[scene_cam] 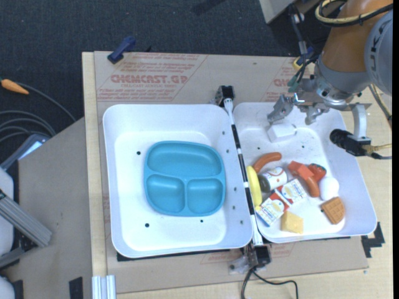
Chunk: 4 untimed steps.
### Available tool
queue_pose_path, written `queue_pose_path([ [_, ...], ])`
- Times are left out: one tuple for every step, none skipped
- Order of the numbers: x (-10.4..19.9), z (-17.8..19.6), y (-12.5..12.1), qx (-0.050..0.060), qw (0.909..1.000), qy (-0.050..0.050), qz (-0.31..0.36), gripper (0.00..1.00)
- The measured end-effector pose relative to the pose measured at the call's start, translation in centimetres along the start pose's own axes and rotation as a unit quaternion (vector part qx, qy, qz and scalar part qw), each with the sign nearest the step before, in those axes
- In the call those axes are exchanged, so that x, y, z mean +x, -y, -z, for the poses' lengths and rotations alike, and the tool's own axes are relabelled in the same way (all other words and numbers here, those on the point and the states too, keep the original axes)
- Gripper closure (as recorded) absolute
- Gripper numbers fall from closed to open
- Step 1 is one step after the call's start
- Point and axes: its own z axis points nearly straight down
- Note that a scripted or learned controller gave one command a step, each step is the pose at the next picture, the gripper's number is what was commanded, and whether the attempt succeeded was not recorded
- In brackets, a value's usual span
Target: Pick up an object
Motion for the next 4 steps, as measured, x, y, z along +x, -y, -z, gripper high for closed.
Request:
queue_pose_path([
  [-1.6,-10.8,3.0,0.001,1.0,0.0,0.0,0.0],
  [-2.8,-11.9,12.2,0.0,1.0,0.0,-0.001,0.0],
  [-2.8,-10.9,12.1,-0.001,1.0,0.0,-0.001,1.0],
  [-2.8,-10.9,12.1,-0.001,1.0,0.0,-0.001,0.0],
])
